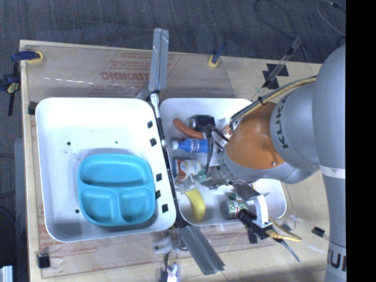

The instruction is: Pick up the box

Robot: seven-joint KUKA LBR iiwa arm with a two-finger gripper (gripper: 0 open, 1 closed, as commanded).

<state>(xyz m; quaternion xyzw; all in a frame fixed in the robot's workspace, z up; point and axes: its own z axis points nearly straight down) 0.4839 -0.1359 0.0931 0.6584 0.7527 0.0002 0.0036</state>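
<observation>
A small box (185, 170) with a red and white label lies in the left half of the right bin (194, 107), just below a blue and white bottle (191, 147). My gripper (208, 178) is low in that bin, at the box's right edge, under the orange wrist band. The wrist hides most of the gripper, so I cannot tell whether it touches the box.
The right bin also holds an orange carrot-like piece (183, 126), a black object (203, 121), a yellow banana (196, 204) and a greenish can (232, 207). A blue divided tray (116, 188) lies in the left bin (59, 128). The bins' shared wall runs close to the box's left.
</observation>
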